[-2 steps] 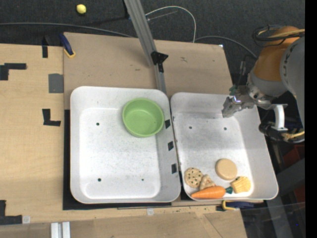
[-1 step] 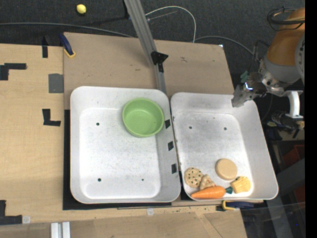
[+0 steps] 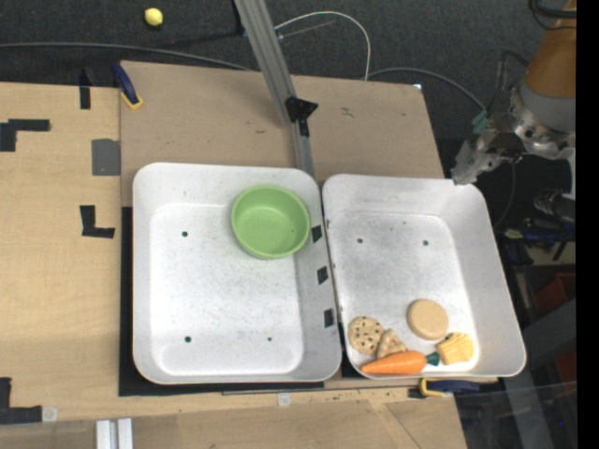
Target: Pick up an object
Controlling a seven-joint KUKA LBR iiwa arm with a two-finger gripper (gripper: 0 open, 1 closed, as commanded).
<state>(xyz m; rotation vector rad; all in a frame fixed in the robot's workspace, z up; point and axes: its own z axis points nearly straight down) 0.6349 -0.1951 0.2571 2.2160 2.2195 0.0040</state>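
A green bowl sits in the left bin, near its back right corner. In the front right corner of the right bin lie a tan round piece, a brown cookie, an orange carrot and a small yellow piece. My gripper hangs at the right, just beyond the right bin's back right corner, well away from all the objects. Nothing shows between its fingers.
A grey pole slants over the bench behind the bins. A small yellow ball lies on the dark floor at the back left. Cables run across the back. The arm's orange band is at the far right.
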